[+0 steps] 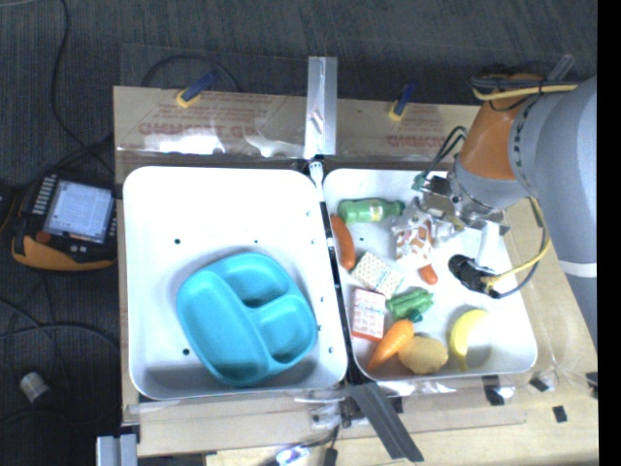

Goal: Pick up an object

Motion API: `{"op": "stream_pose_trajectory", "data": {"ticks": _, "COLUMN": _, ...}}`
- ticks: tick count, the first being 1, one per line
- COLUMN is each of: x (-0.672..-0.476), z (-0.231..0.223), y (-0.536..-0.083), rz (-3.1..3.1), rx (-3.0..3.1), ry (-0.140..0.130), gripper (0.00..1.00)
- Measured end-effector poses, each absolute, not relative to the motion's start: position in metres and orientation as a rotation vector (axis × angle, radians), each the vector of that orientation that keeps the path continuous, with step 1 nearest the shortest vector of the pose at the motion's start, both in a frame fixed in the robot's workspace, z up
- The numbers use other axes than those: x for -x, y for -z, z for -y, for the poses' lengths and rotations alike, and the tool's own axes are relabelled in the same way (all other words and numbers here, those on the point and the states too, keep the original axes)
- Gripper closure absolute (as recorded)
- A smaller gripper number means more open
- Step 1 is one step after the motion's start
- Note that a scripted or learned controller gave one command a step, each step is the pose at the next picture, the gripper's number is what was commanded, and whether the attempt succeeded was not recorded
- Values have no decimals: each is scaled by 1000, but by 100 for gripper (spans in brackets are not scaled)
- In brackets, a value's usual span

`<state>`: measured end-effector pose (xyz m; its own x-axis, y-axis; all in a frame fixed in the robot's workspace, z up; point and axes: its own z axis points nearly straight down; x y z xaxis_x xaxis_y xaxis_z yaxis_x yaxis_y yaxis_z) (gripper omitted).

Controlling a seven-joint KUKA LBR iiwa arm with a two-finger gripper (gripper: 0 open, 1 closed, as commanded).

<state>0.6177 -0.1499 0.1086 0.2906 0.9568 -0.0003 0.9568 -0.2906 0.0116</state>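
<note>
Along the near edge of the right bin (524, 357) lie a carrot (391, 341), a potato (423, 354) touching it, and a lemon (467, 332) toward the near right corner. Just beyond them sit a small box (368, 315) by the left wall, a green pepper (408, 304) and a checked packet (375, 274). A sausage (343, 242) runs along the left wall, and a green bottle (369, 210) lies near the far edge. The left bin (155, 221) carries a blue tray (246, 315) in its near half.

The gripper (424, 229) is down in the far right part of the right bin, over a small red-and-white item (413, 240), perhaps a wrapper; the view is too poor to name it. Whether the fingers are spread or closed cannot be told, and nothing can be seen held between them.

That item looks like the target. To do the step well, the fingers should straddle it squarely, go low enough to catch its body and not just a loose edge, and close firmly before a straight lift. The bottle beside it and the far wall leave little room, so sideways drift risks nudging the target away.
</note>
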Motion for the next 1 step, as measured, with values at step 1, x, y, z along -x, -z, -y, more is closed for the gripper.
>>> {"op": "stream_pose_trajectory", "data": {"ticks": 1, "x": -619, "z": 194, "y": -188, "rz": -1809, "rx": -2568, "ry": 8, "gripper": 100}}
